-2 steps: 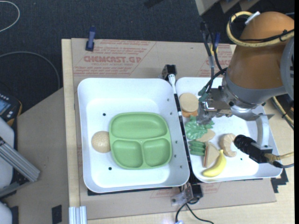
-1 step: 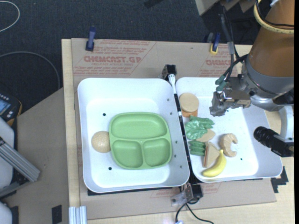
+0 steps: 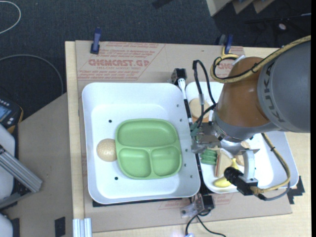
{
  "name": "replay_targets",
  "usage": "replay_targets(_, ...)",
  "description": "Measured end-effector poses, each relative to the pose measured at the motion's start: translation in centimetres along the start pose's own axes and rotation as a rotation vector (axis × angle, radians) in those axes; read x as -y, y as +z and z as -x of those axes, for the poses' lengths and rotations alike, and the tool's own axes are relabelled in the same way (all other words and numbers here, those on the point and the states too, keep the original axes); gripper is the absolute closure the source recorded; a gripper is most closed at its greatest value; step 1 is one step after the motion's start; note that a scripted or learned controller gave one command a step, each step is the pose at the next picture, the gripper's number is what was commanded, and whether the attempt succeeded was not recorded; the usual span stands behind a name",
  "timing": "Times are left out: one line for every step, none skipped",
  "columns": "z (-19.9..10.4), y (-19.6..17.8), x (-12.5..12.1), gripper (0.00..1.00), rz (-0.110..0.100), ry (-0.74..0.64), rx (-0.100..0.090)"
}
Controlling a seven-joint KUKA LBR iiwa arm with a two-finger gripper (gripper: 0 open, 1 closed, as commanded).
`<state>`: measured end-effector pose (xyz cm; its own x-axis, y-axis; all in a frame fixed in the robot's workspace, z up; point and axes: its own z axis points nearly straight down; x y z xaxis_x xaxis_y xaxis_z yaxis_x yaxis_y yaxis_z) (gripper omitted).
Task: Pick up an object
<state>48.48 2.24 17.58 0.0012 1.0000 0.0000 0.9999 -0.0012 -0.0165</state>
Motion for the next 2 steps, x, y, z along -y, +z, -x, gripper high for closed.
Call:
replay_targets(-1.1,-15.0,0.6,1.0,0.034,-0.004,-0.003)
replay_targets(-2.1,-17.5,0.7,1.0,0.022,-0.003,0.0)
